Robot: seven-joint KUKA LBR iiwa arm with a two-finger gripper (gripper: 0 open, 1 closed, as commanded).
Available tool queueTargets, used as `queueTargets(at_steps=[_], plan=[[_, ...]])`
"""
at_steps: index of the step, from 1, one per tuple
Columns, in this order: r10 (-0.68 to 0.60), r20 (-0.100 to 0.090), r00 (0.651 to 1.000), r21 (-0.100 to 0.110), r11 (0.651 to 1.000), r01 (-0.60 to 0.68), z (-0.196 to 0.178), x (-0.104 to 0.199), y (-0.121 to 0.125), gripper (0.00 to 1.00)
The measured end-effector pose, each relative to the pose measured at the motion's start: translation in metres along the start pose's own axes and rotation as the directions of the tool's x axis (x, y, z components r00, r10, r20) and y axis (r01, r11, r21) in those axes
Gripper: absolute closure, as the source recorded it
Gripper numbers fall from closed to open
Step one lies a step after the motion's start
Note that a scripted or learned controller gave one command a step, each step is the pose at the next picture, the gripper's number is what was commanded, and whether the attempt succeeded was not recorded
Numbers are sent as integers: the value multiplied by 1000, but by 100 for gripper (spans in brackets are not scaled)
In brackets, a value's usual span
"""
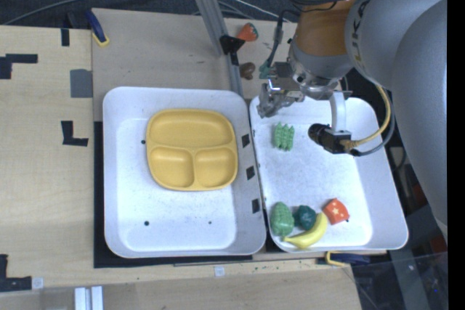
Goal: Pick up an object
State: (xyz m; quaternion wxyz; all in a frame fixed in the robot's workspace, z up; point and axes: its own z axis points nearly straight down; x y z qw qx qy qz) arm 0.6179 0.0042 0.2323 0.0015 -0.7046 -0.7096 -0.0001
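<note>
1. Gripper (270, 104) hovers at upper centre over the right bin (363, 178); whether it is spread, I cannot tell
2. Green ridged toy (282, 136) lies just below it, likeliest target
3. Remaining toys crowd the bin's lower left corner; yellow tray (192, 149) fills the left bin

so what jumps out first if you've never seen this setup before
The yellow divided plate stands out, lying alone in the left bin. Next, the big grey arm with its orange band reaches in from the right, its gripper over the right bin's far corner. Small toy foods cluster along that bin's near edge, including a banana.
</note>
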Motion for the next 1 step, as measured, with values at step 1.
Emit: queueTargets(at_steps=[1], plan=[[0,1,1000,0,1000,0,-4,47,-5,100]])
